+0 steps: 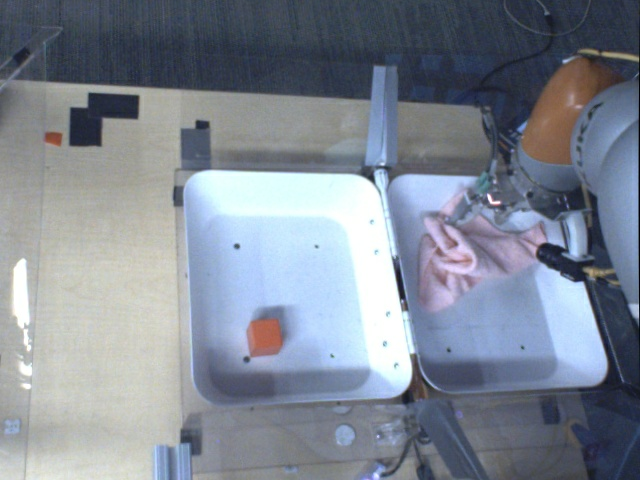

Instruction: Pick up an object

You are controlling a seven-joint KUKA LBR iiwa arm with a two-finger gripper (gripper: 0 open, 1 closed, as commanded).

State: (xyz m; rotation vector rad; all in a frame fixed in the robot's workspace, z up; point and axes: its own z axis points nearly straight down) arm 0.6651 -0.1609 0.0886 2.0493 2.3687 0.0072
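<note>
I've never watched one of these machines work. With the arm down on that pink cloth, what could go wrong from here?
1. The pink cloth is soft and bunched up in the right bin, so it might slide free or only partly lift.
2. The gripper sits near the bin's far wall, so it could bump the rim.
3. The orange block lies in the left bin, untouched by this try.

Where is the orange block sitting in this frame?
The orange block lies in the left bin, near its front-left corner, well apart from the pink cloth in the right bin.
</note>
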